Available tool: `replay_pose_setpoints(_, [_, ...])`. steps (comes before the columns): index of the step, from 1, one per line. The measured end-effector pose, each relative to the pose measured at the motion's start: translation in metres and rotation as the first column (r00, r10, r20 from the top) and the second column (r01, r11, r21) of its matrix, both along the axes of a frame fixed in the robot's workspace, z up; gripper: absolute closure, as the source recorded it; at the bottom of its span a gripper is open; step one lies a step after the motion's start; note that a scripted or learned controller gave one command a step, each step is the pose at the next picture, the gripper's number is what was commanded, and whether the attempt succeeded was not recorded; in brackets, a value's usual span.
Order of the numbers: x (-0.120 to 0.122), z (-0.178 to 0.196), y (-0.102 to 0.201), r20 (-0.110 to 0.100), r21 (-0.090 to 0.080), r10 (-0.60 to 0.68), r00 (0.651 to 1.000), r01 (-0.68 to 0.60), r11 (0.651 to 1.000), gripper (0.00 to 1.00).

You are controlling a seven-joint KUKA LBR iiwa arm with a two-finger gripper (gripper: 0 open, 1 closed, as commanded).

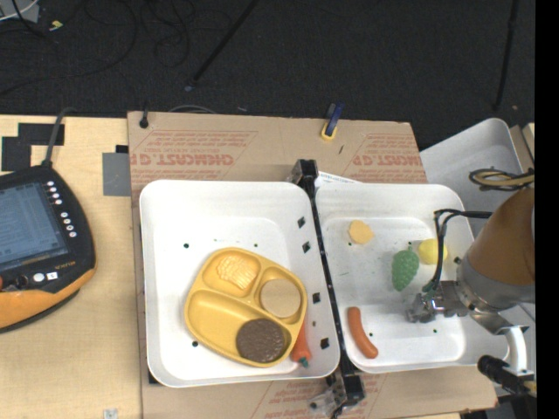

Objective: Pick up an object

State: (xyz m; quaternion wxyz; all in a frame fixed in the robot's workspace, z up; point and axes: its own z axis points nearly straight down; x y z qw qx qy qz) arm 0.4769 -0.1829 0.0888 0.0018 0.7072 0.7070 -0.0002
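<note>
White plastic bins sit side by side on the tabletop (87,133). In the right bin (384,356) the pincer (426,307) hangs low at about four o'clock from the bin's middle, just beside a green leafy toy (404,268) — the toy lies at its eleven o'clock, and nothing shows in its grasp; how wide it stands cannot be told. A yellow piece (428,251) lies at the green toy's two o'clock, a pale yellow lump (360,231) at ten o'clock of the bin, an orange-red sausage (362,333) at seven. The left bin (175,208) holds a yellow divided tray (210,314) — a brown patty (261,340) sits in it.
</note>
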Motion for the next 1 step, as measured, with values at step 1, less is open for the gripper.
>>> replay_pose_setpoints(1, [0.0011,-0.0008,-0.0213,-0.003,0.011,0.004,1.0,-0.004,1.0,1.0])
